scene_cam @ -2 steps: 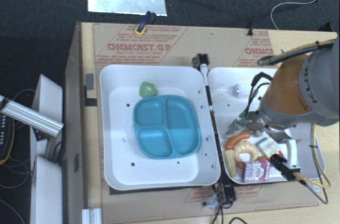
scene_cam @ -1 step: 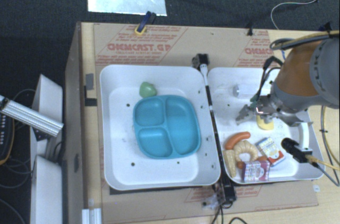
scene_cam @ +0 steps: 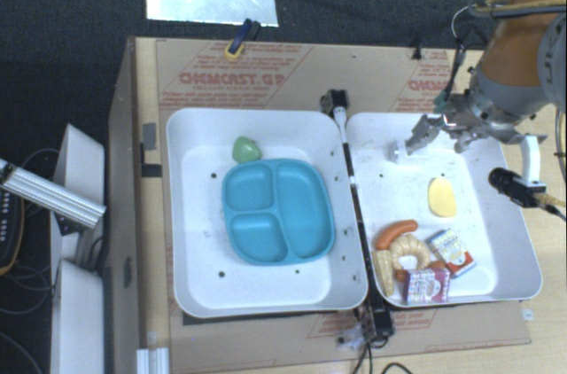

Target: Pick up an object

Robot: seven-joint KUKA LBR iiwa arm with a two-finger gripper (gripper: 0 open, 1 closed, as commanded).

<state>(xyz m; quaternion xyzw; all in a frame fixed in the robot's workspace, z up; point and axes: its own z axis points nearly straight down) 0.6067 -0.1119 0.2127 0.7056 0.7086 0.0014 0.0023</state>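
Here, pincer: grey two-finger gripper (scene_cam: pixel 409 144) poised empty, spread wide.
Why: hovering above right white bin (scene_cam: pixel 523 275), pale yellow oval object (scene_cam: pixel 442 197) nearby.

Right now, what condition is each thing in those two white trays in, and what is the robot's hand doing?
blue divided plate: lying flat in the left bin, compartments bare.
green object: resting just beyond the plate's far edge.
yellow object: lying alone in the right bin.
sausage: lying in the pile near the front.
small packets: lying in that pile.
hand: above the right bin's far end, holding nothing.
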